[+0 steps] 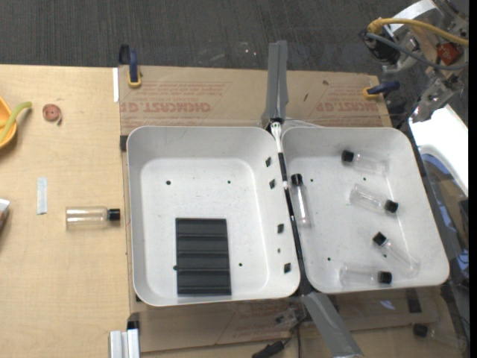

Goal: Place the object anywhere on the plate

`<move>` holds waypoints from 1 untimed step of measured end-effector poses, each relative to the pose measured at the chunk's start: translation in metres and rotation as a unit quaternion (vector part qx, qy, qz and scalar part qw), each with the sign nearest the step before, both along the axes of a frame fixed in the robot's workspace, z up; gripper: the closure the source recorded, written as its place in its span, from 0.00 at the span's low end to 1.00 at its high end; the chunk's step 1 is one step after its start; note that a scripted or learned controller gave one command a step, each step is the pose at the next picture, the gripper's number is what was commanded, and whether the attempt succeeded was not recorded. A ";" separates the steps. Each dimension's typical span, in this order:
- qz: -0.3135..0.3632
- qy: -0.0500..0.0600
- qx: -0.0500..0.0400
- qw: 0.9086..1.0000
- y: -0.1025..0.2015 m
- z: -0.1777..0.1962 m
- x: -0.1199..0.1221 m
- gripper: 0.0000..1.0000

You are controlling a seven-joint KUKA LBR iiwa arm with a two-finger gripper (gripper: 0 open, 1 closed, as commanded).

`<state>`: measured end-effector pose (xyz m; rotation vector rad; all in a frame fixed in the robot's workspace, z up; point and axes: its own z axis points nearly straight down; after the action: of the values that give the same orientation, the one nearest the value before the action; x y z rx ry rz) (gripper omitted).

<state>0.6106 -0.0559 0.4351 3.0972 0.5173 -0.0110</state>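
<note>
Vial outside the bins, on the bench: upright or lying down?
Lying down. The vial rests on its side on the wooden bench, black cap pointing toward the left bin.

the robot arm (436, 21) sits at the top right corner, up at the far edge and mostly cut off by the picture's border. what shows is a cluster of metal parts with yellow and black cables looped around them. the gripper itself cannot be made out.

Grey and white arm (440, 10) hardware at the top right corner, draped with a yellow cable (417, 25), black wiring, a small red-orange fitting (447, 51).
</note>
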 end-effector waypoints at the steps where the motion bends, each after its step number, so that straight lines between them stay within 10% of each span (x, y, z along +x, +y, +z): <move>1: -0.065 -0.002 0.000 0.998 0.123 0.001 0.032 0.00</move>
<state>0.6427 0.0671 0.4362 3.1245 0.3141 -0.0040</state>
